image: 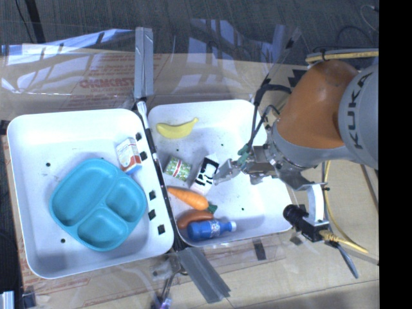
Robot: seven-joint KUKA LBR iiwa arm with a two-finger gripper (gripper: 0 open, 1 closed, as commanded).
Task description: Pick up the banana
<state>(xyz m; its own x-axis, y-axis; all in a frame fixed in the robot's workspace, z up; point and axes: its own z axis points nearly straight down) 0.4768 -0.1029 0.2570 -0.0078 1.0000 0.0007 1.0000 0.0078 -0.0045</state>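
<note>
Right bin, near edge: a blue bottle lying beside a brown sausage-like item, then a carrot. Mid-bin: a small can and a black-and-white box, with the gripper just beside the box; how far its fingers part cannot be told, and nothing shows between them. Far corner: the banana, well apart from the gripper, so the pick appears not yet begun. Left bin: a blue tray and a carton.
</note>
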